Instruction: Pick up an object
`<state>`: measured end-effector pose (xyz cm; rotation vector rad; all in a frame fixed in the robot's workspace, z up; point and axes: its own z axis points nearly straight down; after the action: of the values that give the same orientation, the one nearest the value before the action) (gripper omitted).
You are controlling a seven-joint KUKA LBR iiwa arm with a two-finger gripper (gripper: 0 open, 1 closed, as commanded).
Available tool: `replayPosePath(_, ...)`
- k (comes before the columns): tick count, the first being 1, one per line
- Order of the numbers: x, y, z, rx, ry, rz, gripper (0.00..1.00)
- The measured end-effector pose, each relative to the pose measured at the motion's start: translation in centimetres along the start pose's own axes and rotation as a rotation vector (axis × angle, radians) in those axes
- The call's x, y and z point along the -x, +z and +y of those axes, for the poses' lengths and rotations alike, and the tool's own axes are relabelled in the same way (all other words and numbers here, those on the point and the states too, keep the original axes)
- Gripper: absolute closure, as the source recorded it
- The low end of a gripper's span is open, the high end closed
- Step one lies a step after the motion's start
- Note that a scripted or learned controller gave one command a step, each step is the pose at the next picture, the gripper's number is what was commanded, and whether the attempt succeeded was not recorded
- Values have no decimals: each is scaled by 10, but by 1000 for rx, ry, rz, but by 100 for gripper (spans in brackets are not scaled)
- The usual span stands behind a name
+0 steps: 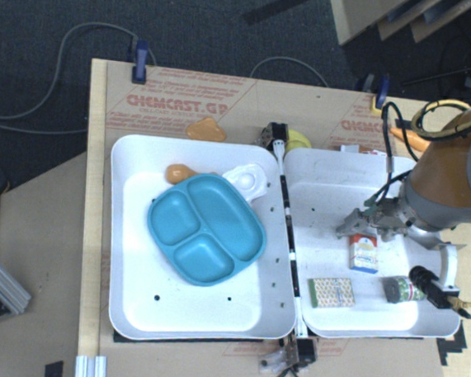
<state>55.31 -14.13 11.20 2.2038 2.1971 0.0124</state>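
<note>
Overhead, the gripper (pixel 371 222) hangs just above a small red-and-white carton (pixel 365 253) in the right bin (pixel 330 172); whether its fingers are apart or together, I cannot tell.

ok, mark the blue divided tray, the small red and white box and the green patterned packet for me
blue divided tray (pixel 207 229), camera view, on the ridge where its compartments meet
small red and white box (pixel 365 254), camera view, middle of its top face
green patterned packet (pixel 331 292), camera view, centre of its flat top
</note>
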Motion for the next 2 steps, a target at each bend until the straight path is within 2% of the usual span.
replayPosePath(1, -10, 22, -6, -10, -2, 4, 0)
replayPosePath(2, -8, 9, -4, -2, 0, -1, 100)
